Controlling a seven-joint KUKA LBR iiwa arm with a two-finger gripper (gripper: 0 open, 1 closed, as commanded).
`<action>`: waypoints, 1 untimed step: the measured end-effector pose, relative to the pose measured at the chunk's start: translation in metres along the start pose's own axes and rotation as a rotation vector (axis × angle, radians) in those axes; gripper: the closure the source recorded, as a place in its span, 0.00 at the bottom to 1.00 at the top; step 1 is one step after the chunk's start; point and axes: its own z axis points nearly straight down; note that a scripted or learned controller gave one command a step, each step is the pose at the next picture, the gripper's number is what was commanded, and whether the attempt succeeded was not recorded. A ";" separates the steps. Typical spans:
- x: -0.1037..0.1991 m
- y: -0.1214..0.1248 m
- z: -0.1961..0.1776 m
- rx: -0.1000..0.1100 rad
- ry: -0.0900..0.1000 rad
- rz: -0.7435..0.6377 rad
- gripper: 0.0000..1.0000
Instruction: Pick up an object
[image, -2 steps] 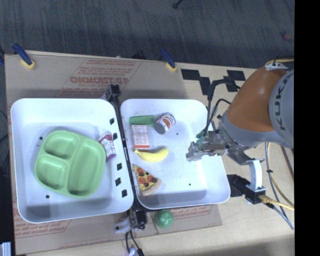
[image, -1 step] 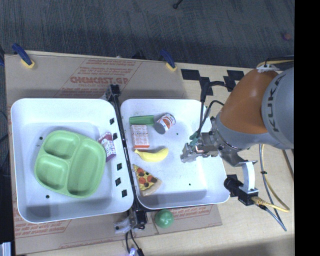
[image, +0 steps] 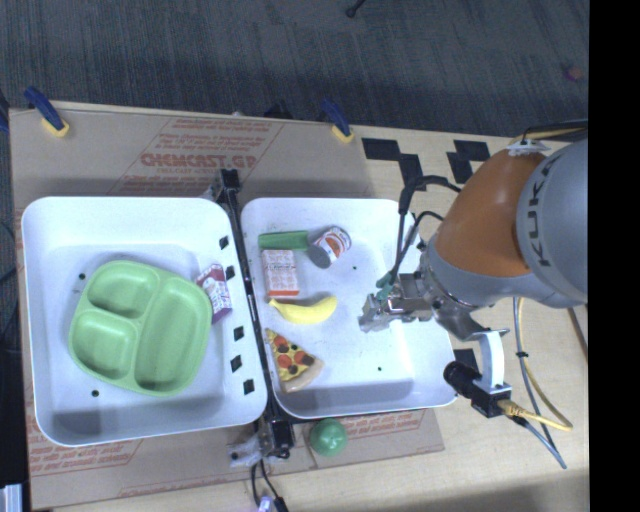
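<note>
The banana (image: 306, 310) is yellow, curved and short, lying on the floor of the right bin (image: 400, 395), just below a red-and-white packet (image: 281, 273) and above a pizza slice (image: 291, 359). My gripper (image: 376, 312) hangs over the same bin, to the banana's right and apart from it, touching nothing that I can make out. Whether my fingers are spread or clenched, I cannot tell from this angle.
</note>
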 end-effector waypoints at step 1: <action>-0.050 0.031 0.031 -0.002 -0.001 0.001 1.00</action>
